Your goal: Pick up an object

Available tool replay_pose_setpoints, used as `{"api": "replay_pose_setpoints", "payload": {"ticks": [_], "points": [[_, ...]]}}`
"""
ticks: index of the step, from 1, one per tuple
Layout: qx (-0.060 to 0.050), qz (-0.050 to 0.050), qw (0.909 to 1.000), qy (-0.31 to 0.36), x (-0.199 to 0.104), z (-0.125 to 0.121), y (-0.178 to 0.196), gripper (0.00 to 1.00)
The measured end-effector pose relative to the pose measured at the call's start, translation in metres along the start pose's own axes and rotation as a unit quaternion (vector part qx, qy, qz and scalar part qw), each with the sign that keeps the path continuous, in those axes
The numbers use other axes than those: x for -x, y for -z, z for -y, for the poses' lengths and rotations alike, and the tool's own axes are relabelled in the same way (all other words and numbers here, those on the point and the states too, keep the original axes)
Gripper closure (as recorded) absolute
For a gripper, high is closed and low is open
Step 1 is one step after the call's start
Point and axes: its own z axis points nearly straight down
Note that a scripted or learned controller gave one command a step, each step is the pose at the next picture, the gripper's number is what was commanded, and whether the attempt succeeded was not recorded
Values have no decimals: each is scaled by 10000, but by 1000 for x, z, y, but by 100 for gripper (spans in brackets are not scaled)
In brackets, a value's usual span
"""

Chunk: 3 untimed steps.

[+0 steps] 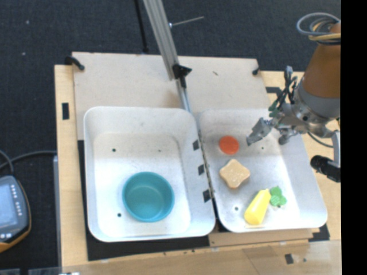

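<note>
The arm (321, 82) enters from the right edge of the view, its orange band uppermost and the grey wrist below it, angled down and to the left over the upper right part of the right bin (298, 211). The gripper (268, 129) sits at the end of the wrist, pointing leftward above the bin floor. One grey finger (258, 132) projects toward the left; whether the jaws are parted or closed cannot be told from this angle. Nothing is seen between the fingers.

Contents of the right bin: a red-orange round object (229, 145) lies just left of the finger, near but apart from it. Below that lies a tan, bread-like piece (234, 173). Toward the bin's lower right a yellow object (257, 207) lies tilted, with a small green object (277, 197) touching its upper right end.

The left bin (103, 130) holds a teal bowl (148, 196) standing upright in its lower middle. A metal pole (163, 36) slants down to the point where the two bins meet.
</note>
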Motion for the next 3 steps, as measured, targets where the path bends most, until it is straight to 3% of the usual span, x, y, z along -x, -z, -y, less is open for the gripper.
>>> {"api": "replay_pose_setpoints", "payload": {"ticks": [1,3], "points": [[3,-1,10000,-5,0,0,0,0],[-37,5,10000,-19,5,-1,-106,0]]}}
